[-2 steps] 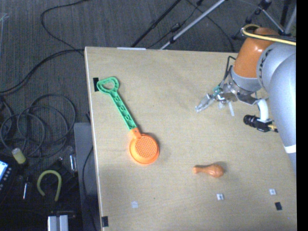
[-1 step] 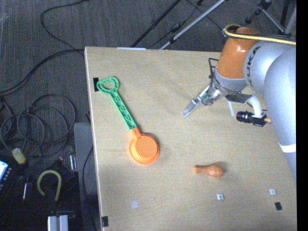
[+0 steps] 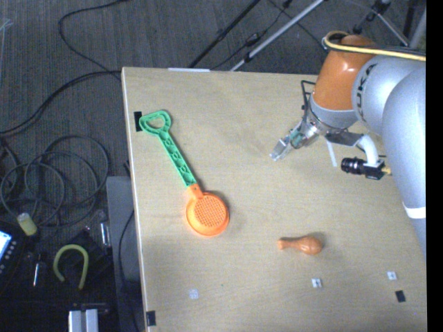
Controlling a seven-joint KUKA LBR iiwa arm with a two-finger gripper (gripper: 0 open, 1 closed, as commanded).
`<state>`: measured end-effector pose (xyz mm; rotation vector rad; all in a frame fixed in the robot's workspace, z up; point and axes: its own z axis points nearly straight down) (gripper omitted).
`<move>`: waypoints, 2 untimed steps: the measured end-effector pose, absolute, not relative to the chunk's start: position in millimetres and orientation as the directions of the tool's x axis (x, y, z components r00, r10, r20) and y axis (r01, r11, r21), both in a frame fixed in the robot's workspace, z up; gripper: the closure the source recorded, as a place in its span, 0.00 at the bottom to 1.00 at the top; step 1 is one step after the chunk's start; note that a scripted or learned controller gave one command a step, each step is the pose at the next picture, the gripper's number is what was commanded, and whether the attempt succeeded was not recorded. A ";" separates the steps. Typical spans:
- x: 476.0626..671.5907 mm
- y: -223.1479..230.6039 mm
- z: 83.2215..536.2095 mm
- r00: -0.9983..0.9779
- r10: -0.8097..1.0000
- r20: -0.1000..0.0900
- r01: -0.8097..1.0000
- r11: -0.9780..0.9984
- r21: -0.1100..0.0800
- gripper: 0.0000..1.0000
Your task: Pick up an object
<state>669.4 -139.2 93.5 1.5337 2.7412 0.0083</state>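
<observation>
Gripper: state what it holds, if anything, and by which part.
Nothing is held. The gripper hangs over bare bench top, with no object between its fingers. The green-handled orange strainer spoon and the small orange gourd-shaped piece both lie apart from it.

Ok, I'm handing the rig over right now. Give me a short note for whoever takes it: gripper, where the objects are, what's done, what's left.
Gripper: above the bench surface, right of centre, holding nothing.
Green-handled orange strainer: lying flat at left, orange head towards the camera.
Small orange pear-shaped piece: lying near the front, below the gripper in the view.
Done: nothing picked.
Left: choose one, descend, grasp, lift.
</observation>
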 end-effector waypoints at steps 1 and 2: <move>668.7 -3.2 184.2 -0.612 0.791 0.000 0.791 0.612 0.002 1.00; 630.2 -60.9 206.5 -0.334 0.942 -0.002 0.942 0.334 -0.002 1.00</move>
